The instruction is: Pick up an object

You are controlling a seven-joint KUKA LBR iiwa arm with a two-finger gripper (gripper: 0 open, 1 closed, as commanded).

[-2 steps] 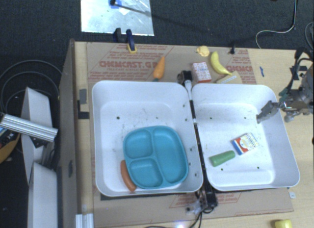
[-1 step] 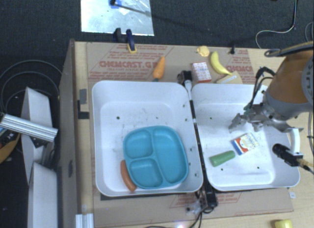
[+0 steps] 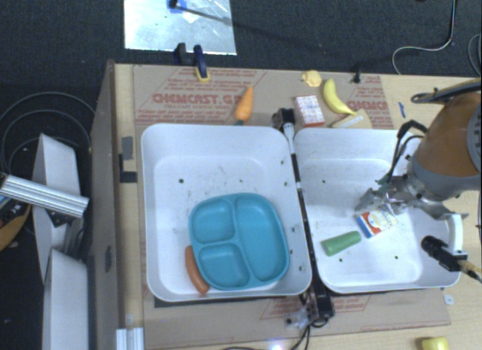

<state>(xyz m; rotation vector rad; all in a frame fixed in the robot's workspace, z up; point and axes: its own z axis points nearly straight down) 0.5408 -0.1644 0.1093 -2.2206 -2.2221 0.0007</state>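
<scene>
The gripper (image 3: 379, 199) hangs low in the right bin (image 3: 331, 153), its tips just over a small white packet (image 3: 374, 222) with red and blue print. How far the tips are spread cannot be told — they blur into the packet. Just beyond the packet, down and left of the fingers, lies a green block (image 3: 340, 242) — well to their left, a blue tray (image 3: 238, 240) and an orange sausage (image 3: 195, 269) sit in the left bin (image 3: 173, 153)
</scene>
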